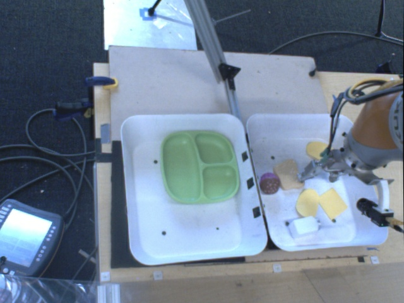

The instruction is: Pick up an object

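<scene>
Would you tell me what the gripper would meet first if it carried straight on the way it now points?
Probably the tan slice: the gripper points left toward it, with the dark red round piece beyond; its height above the bin floor is unclear.

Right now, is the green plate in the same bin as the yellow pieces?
No, the green plate lies in the left bin, while the yellow pieces lie in the right bin.

Two shallow white bins are set side by side on the tabletop. The left bin holds a green three-compartment plastic plate near its centre. In the right bin, a tan bread slice lies right of a round dark-red piece; below them sit a yellow round slice, a yellow square slice and a white block.
</scene>
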